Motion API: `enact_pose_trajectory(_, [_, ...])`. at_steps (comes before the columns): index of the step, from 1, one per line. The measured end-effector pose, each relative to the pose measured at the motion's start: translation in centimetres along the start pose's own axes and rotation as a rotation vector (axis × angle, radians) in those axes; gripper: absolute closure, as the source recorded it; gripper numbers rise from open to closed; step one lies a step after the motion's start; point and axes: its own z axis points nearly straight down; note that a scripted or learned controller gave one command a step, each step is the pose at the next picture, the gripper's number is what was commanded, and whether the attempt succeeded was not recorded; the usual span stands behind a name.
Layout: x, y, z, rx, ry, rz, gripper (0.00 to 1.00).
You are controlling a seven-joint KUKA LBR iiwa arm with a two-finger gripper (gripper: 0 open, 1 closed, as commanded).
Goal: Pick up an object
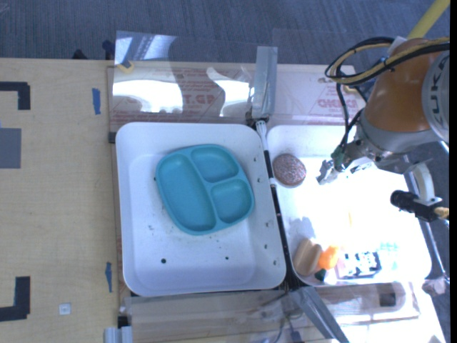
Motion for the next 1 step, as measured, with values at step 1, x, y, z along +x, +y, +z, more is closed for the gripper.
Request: enact_pose_trajectory(1, [3.20, 4.17, 0.08, -0.003, 0.000, 0.329, 1.00])
